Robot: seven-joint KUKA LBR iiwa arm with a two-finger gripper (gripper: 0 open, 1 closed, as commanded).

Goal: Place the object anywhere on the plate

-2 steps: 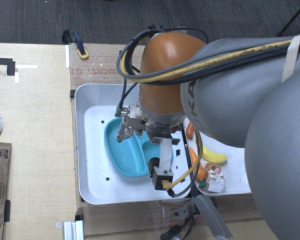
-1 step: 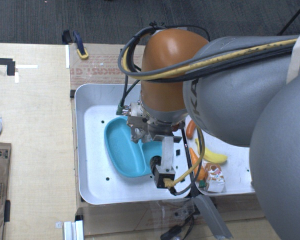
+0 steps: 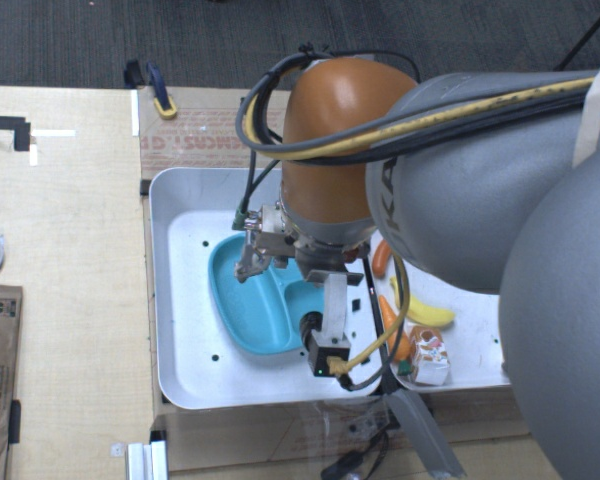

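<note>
Starting at the near edge: the carton (image 3: 432, 356) sits at the near edge of the right bin (image 3: 480, 370), with the banana (image 3: 425, 313) just behind it and a carrot (image 3: 381, 258) a bit further back, half under the arm (image 3: 460, 168). Whichever of those is "the object", they all lie over there, and the part of the plate (image 3: 250, 313) I can see is bare.

The plate lies in the left bin (image 3: 165, 268), toward its near right corner, with the wrist right on top of it. The fingers (image 3: 252, 260) hang over the plate's far rim. Honestly I can't tell if they're open or shut, or whether they've got anything; the wrist blocks too much.

What worries me:
- If they're carrying nothing, a release here puts nothing on the plate and the try is wasted.
- They're over the rim, not the middle. Something round like a carrot dropped there could roll off into the bin.
- The plate is light and shallow, so coming down on that rim could tip it or shove it toward the bin wall.
- That cable (image 3: 365, 353) looping by the near edge hangs close to the carton and could drag it.

Past the bins, a clamp (image 3: 160, 90) sits at the table's (image 3: 60, 218) far edge, well out of the way.
</note>
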